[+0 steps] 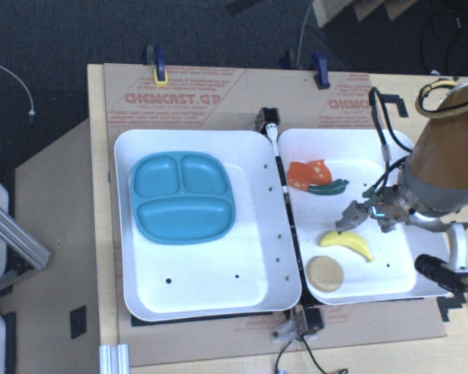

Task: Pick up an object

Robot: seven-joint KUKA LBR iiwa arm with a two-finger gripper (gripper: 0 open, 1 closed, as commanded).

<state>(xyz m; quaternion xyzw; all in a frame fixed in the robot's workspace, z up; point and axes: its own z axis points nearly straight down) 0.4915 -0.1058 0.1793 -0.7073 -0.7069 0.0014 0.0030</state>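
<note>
Lying near the front of the right bin [390, 142], a yellow toy banana [348, 244] has its long axis running from upper left to lower right, the curve arching upward and the lower-right tip pointing toward the bin's front right corner. Skin plain yellow, smooth. Hand [357, 216] sits just above the banana's left end, dark fingers slightly parted, nothing between them. Round tan disc [325, 273] just in front of the banana. Red pepper [308, 174] and green chilli [329, 186] farther back, touching each other. Left bin [210, 291] holds a blue divided plate [183, 197]. Both bins rest on a cardboard-covered surface [218, 92].
</note>
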